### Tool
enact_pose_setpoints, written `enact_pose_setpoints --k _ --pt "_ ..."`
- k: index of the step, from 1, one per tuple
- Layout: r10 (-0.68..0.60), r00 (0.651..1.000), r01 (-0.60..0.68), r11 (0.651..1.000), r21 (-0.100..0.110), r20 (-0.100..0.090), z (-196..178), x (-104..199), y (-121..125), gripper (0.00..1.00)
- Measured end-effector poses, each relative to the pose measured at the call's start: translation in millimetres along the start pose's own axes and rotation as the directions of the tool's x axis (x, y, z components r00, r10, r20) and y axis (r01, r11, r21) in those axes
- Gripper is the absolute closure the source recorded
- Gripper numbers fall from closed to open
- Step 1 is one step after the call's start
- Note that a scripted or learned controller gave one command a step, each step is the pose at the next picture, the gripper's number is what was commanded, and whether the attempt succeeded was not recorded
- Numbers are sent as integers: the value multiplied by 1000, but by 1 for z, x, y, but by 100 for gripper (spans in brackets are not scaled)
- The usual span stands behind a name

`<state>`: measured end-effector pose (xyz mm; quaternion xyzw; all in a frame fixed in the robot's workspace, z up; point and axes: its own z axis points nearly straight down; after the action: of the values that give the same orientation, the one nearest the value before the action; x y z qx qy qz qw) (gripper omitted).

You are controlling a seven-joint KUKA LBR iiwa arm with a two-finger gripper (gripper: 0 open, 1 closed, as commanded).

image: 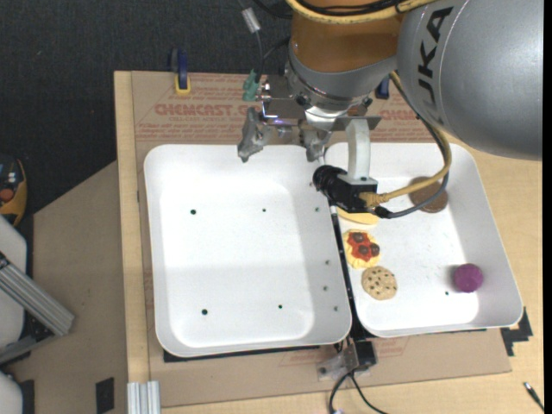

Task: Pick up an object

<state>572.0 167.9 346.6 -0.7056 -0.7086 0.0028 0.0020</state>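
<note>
gripper (280, 141) seen poised high over the left bin's (172, 188) far edge, fingers spread and empty; purple ball (467, 277) lying alone in the right bin's (492, 231) near corner, judged light and soft, likely to roll, best pinched across its middle.

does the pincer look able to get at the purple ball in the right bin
Probably yes. The purple ball lies alone on open bin floor, apart from the cookie, with nothing over it; the pincer hangs over the bins' far edge.
</note>
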Motion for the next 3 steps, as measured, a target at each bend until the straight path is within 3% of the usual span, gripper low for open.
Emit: enact_pose_setpoints --k 1,2,3 --pt "2 1000 -2 1000 3 1 189 47 67 0" --pt "14 1000 -14 1000 -15 1 99 -47 55 0" --pt "-1 1000 1 1000 1 -1 191 44 20 0"
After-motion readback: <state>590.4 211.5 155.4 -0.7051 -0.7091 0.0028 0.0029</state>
